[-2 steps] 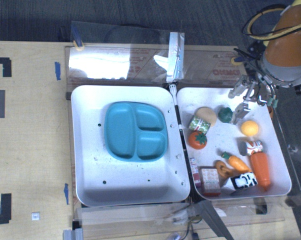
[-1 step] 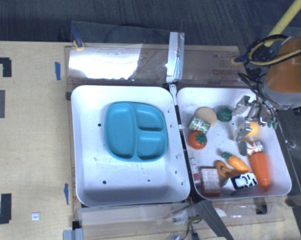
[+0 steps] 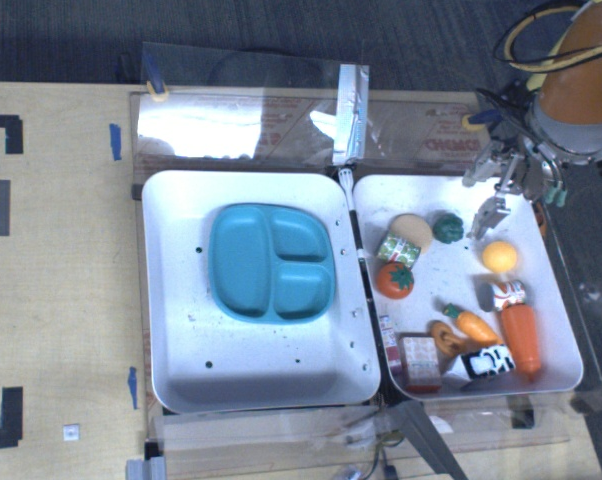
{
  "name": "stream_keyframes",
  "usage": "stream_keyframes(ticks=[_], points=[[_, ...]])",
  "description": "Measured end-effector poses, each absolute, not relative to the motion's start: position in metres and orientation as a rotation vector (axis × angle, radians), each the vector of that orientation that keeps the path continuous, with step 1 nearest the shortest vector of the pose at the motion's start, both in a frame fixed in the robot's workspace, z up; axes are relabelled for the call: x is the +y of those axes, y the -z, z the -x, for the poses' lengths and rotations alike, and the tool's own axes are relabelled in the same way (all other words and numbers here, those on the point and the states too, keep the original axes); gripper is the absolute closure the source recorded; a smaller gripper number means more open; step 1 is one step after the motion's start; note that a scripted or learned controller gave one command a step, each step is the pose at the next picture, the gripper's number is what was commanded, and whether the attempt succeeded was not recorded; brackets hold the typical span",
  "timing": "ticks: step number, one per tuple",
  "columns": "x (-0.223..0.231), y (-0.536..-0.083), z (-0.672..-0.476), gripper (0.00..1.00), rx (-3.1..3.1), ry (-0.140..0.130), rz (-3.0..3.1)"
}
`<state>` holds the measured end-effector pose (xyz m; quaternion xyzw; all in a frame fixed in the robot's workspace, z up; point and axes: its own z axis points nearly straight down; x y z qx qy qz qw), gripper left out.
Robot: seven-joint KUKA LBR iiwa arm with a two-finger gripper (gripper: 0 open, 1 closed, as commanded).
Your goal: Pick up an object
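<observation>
Two white bins side by side, left bin (image 3: 171, 298) carrying a blue divided tray (image 3: 273, 262). Over right bin's (image 3: 561, 313) top edge, gripper (image 3: 491, 196) hovering, fingers spread and holding nothing. Just below: yellow ball (image 3: 499, 257), green ball (image 3: 447, 228), tomato (image 3: 396, 280), carrot (image 3: 475, 325).

Right bin (image 3: 566, 298) crowded — bare floor between lemon (image 3: 499, 258) and tomato (image 3: 396, 281).

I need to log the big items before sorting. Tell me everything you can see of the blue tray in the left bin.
The blue tray is a teal, rounded-corner plate that looks like moulded plastic, split into three compartments: one tall on the left, two smaller on the right. It lies flat and upright, slightly rotated, near the middle of the left bin, resting on its floor. Nothing lies in it or touches it.
</observation>
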<state>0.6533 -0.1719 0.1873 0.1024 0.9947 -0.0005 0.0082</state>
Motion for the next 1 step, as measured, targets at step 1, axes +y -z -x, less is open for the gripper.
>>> stream_keyframes(ticks=[1], points=[[-0.177,-0.2663,-0.6125,0.0,3.125,0.003,-0.106]])
